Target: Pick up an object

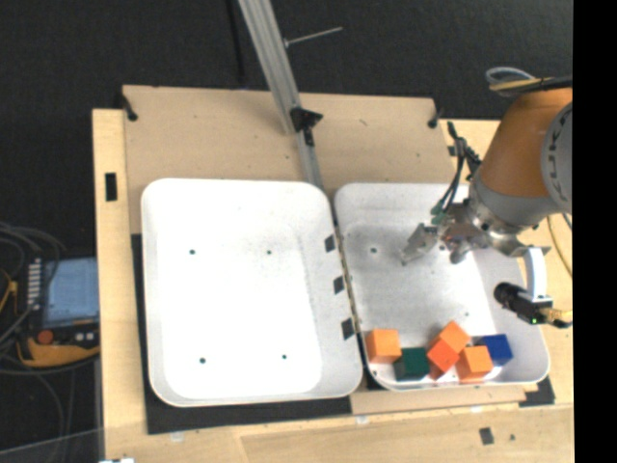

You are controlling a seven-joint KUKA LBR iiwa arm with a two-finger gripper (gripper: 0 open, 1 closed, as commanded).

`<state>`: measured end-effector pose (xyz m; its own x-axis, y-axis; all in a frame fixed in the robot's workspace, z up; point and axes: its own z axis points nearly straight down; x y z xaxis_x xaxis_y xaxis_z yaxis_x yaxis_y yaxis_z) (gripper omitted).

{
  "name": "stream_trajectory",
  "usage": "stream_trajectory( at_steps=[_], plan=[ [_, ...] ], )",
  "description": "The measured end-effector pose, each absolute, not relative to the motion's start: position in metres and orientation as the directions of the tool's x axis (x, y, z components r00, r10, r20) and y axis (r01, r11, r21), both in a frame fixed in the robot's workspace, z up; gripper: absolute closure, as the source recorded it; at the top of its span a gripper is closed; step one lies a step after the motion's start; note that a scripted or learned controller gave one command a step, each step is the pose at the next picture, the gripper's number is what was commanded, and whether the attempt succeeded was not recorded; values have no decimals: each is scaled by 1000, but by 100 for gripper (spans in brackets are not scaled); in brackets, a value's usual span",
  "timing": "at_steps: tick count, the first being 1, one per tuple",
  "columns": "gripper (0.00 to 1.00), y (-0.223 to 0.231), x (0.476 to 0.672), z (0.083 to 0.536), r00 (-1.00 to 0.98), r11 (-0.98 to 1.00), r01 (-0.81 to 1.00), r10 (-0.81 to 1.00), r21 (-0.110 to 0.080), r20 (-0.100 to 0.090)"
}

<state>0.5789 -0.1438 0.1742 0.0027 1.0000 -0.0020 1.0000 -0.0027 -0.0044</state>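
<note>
- Jaws of the two-finger gripper (431,242) are standing apart as I am watching, the grey fingers (416,245) splayed over bare floor in the upper middle of the right-hand white bin (386,210), with nothing lying between them.
- Every candidate is sitting toward the bin's near edge, well apart from the fingers and below them in the camera view: a small orange cube (385,343) on the left, a dark green block (414,364) just beside it, a tilted orange-red cube (447,346), another orange cube (474,362) and a blue cube (497,348) at the right end.
- I am judging the left orange cube the freest, since the others are crowding together, touching or nearly so.
- These cubes are showing no long axis to speak of, so I am thinking approach angle matters less than clearance from neighbours.
- Grey arm with the orange band (521,152) is reaching in from the right, wrist bending down and leftward into the bin.
- Left-hand white bin (241,287) is lying alongside.
</note>
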Motion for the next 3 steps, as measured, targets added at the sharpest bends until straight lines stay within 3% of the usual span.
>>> stream_trajectory(
  at_steps=[2,3],
  plan=[
    [0,-144,578,97,4,-4,1000,1000,2,-4],
    [100,-144,580,109,12,-12,1000,1000,8,-1]
  ],
)
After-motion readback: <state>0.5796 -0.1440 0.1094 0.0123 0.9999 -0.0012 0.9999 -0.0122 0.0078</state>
